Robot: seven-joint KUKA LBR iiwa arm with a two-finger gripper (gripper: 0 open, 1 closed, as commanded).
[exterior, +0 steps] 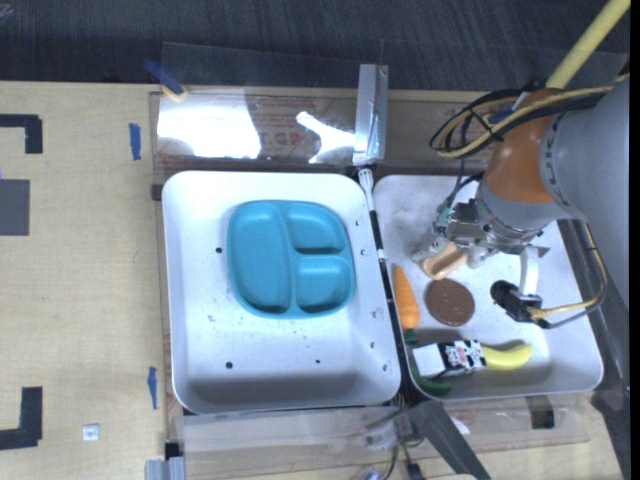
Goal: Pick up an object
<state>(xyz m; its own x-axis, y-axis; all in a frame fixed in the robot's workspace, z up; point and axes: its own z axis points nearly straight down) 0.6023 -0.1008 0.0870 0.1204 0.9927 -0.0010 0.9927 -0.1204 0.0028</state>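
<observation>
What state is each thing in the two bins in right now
Blue divided plate: flat in the left bin, nothing on it.
Carrot: lying along the right bin's left wall.
Brown disc: lying flat.
Banana: on its side.
Tan piece: lying just under the gripper.

Plastics, wood and metal around the blue tray

We see the blue tray (291, 256) as smooth, matt plastic, sitting in a white bin (200, 348) whose surface looks slick and speckled with dark flecks. Right of the tray, the second bin (575, 358) has a scuffed, duller floor; on it the carrot (405, 298) and banana (505, 356) look like glossy moulded plastic, and the brown disc (450, 302) looks matt. Left of the tray, the bench (80, 268) is pale, matt wood. Above the tray, a clear sheet (250, 128) glares brightly beside a brushed metal bar (370, 113). The arm (585, 158) shows smooth grey casing.
</observation>
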